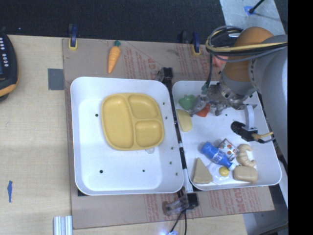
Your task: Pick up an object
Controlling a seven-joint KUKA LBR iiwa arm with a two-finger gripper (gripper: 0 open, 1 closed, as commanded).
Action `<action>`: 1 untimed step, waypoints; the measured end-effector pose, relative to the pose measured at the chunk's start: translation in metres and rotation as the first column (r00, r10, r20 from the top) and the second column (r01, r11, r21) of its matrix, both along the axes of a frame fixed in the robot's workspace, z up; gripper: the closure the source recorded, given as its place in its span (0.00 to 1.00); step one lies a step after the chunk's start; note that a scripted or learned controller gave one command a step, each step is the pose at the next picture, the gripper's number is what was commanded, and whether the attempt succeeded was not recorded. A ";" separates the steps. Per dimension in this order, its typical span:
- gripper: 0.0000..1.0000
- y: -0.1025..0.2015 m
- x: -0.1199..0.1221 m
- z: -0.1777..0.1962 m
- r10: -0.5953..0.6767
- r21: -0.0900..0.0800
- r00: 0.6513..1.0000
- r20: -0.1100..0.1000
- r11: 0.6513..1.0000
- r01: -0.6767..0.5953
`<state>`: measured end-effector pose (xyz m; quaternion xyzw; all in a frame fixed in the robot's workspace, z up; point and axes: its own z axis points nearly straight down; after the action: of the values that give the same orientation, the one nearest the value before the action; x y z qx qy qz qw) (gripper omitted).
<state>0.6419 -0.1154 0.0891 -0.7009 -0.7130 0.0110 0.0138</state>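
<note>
Over the right bin's (274,180) upper left corner, the gripper (208,104) is hanging low above a red piece (203,111) and a green piece (187,102).
Whether its fingers are open or closed cannot be told; nothing is showing between them, while a blue bottle (213,152), wedge (201,172) and bread (244,173) are lying toward the lower right, and a yellow tray (132,120) is sitting in the left bin (88,175).

A yellow plate (132,120) with three parts sits in the left white bin (88,175). A toy carrot (113,58) lies on the brown board (122,209) behind that bin. A blue clip (73,35) holds the board's edge.
</note>
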 end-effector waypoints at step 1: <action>0.00 0.012 0.010 0.001 -0.011 -0.010 1.000 0.011 1.000 0.011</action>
<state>0.6516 -0.1037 0.0902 -0.7048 -0.7093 0.0106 0.0063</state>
